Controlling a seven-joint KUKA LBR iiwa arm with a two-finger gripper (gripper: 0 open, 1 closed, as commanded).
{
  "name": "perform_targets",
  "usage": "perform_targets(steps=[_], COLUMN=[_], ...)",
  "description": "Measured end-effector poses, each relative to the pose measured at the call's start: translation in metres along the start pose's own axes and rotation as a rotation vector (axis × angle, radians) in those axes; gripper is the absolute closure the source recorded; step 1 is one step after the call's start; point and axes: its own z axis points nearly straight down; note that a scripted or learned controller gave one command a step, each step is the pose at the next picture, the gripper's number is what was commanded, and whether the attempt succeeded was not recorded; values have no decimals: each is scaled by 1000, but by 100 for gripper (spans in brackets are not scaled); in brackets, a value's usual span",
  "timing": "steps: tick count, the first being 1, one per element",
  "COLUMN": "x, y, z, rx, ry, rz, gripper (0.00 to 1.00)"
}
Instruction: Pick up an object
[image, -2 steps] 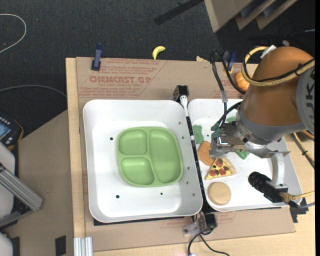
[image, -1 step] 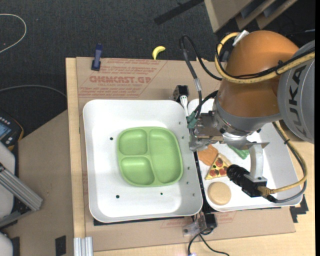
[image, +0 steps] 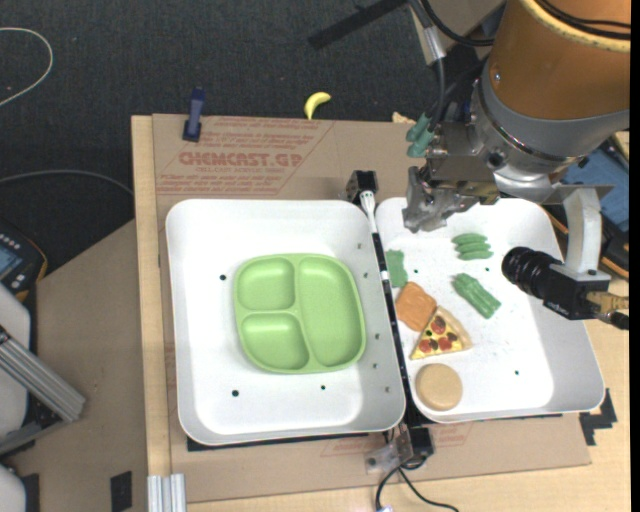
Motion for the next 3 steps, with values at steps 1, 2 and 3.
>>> perform_targets(steps=[1,2,3], x=[21,20,20], y=[10,12,-1], z=[141,123,16], rx=[36,19,8], ry=[-9,-6,-2], rz=[5,5,3], gripper=[100,100,100])
